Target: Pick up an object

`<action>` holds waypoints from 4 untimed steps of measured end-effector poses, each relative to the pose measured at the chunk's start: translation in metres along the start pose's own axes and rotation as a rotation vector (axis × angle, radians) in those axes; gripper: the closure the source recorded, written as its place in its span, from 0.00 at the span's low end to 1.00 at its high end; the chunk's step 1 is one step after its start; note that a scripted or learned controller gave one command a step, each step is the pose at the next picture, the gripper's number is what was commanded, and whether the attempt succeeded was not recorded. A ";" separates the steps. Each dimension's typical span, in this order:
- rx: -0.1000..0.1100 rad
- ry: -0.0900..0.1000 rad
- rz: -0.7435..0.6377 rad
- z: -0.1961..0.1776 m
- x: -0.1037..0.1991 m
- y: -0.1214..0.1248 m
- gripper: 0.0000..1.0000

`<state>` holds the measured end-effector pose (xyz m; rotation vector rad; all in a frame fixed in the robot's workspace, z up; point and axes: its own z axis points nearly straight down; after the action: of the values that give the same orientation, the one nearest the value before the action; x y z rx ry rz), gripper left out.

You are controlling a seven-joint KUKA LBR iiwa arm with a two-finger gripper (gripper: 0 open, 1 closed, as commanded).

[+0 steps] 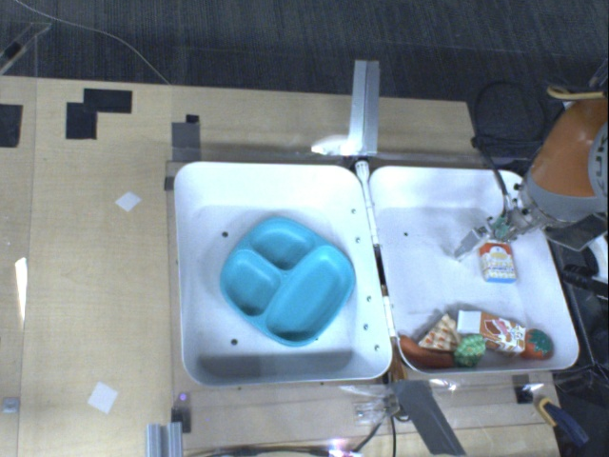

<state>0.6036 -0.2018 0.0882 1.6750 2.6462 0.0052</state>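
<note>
In right bin, arm's gripper hovering just above small packet, likely lining up grasp; jaws' state unclear, cannot tell. Toy food pile lying along bin's near wall. Blue tray sitting in left bin.

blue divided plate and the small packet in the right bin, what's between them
In the camera view, the bins' shared divider and bare white floor lie between the blue plate and the packet.
</note>
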 end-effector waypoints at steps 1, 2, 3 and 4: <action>0.000 0.000 -0.098 0.000 0.007 -0.024 0.00; -0.006 -0.005 -0.102 -0.014 0.007 -0.021 1.00; 0.003 0.002 0.179 -0.086 -0.008 0.010 1.00; 0.005 0.002 0.210 -0.083 0.007 -0.024 1.00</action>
<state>0.5785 -0.2055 0.1708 1.9462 2.4592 0.0023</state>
